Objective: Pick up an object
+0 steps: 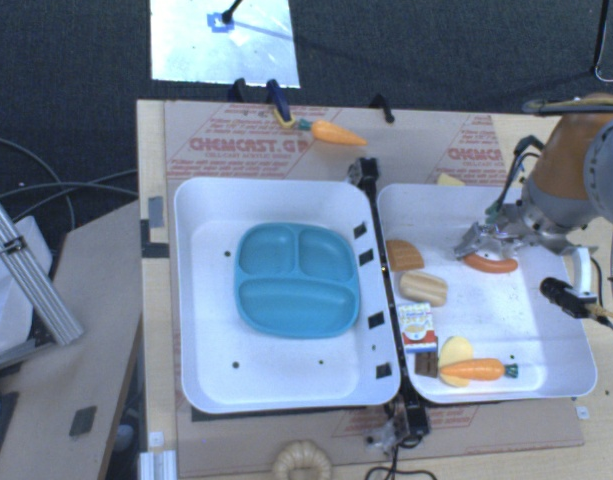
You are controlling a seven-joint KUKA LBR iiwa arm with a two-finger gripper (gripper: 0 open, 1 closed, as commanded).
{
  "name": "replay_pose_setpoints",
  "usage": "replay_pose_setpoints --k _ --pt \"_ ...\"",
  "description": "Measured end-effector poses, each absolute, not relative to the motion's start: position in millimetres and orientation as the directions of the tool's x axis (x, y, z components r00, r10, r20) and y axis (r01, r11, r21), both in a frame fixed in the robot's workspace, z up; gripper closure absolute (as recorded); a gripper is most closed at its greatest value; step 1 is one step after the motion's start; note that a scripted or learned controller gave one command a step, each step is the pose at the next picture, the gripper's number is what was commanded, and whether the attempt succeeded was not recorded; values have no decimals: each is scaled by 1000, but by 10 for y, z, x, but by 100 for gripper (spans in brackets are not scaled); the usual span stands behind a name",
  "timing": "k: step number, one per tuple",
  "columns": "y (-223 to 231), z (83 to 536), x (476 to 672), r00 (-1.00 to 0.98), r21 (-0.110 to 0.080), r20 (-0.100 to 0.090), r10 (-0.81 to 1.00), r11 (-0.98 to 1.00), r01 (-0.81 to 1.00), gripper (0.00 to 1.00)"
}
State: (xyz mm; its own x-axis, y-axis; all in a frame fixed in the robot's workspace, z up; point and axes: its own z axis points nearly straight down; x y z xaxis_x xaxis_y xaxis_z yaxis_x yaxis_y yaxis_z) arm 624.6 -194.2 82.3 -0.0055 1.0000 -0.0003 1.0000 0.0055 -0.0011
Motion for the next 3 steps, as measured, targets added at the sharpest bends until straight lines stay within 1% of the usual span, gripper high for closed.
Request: replay_pose_setpoints --k 1,2,3 --pt "-1945 964 6268 -7 6 -1 1000 7 1000 100" --pt "-1949 1450 6372 -5 7 -2 1000 5 1000 100" --pt "-2015 1949 6329 -2 7 -2 1000 2 1000 100"
